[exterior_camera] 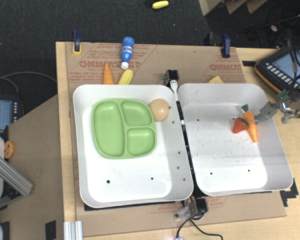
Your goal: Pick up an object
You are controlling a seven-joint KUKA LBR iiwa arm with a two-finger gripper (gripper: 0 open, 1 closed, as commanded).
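Hand (266, 111) at the right bin's far edge, beside the toys.

The grey metal hand reaches in low from the right, its tip just beside the small orange plastic carrot (250, 125); whether it is released or clenched I cannot tell. A red rounded toy (239, 126) touches the carrot's left side, so both sit within easy reach in the shallow white right bin (225, 176). The left white bin (130, 184) holds a green divided plastic tray (112, 129) and a tan ball (159, 109), well apart.
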